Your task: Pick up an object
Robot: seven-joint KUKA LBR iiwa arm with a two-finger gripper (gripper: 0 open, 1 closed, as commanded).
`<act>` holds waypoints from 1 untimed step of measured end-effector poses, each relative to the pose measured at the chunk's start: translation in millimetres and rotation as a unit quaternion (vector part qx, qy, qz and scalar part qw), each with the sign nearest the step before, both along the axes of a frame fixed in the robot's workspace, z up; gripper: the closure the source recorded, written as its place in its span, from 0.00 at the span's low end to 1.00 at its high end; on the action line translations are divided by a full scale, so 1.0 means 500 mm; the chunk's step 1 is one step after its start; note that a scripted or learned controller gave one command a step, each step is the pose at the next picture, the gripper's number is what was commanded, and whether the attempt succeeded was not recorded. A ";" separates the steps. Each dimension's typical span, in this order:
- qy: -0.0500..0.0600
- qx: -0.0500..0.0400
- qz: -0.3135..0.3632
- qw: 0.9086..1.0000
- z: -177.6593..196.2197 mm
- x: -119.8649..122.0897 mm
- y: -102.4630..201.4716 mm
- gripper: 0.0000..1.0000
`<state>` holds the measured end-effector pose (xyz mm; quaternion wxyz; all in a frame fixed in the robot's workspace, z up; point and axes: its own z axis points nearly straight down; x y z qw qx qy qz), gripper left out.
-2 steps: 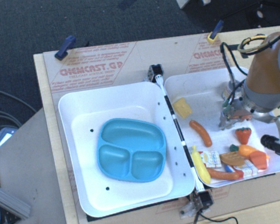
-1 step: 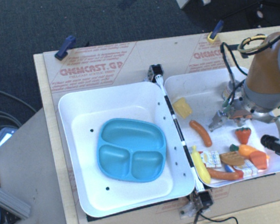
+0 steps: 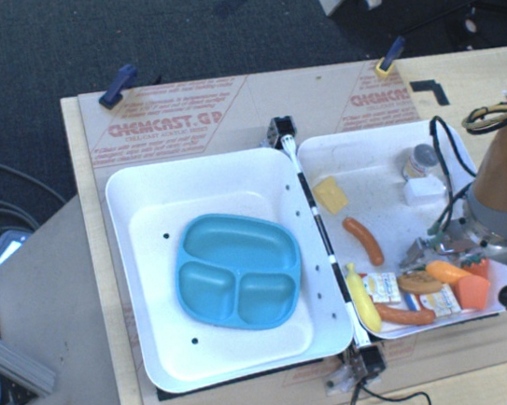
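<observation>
The right bin holds toy food: a yellow cheese wedge, a red sausage, a banana, a second sausage, a brown bread piece, an orange carrot-like piece and a red-orange block. My gripper hangs low over the bin's front right, just above the bread piece and the carrot-like piece. I see nothing clearly held in it. The arm's body covers the bin's right side.
The left bin carries a blue divided plate. A small grey and white object sits at the back of the right bin. A printed packet lies beside the banana. A black cable loops above the arm.
</observation>
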<state>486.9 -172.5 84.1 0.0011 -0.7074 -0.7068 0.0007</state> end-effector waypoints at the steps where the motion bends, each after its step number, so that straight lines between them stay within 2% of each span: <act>1: -0.002 -0.001 0.000 1.000 0.021 0.003 0.001 1.00</act>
